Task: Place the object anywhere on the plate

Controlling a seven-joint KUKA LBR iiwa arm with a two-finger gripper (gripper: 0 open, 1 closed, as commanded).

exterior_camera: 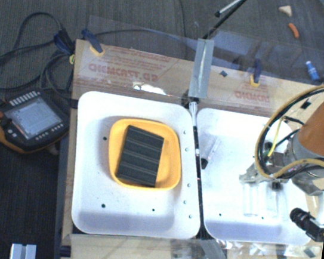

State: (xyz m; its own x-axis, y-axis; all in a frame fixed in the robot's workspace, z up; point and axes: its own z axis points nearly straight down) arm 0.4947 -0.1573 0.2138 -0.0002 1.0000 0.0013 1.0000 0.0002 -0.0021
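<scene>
The pincer [258,197] hangs over the right bin [221,216], near that bin's right edge; its pale, see-through fingers point down at the bin floor, and whether they are spread or pressed together cannot be told from this slanted view; nothing can be made out between them, and whether they touch the floor is unclear; above it the arm [322,129], grey with an orange band, enters from the right, trailing looped cables [271,142].

Across the divider, the left bin [81,207] carries a yellow plate [173,158] at its centre; a dark ribbed block [141,156] lies flat on the plate, well inside its rim, well apart from the pincer; judged from this, the task looks done.

Risks, as a judgement: a further programmed reach into the left bin could nudge the block or slide the plate toward a bin wall; the loose cables could snag on the bin rim as the arm swings.
</scene>
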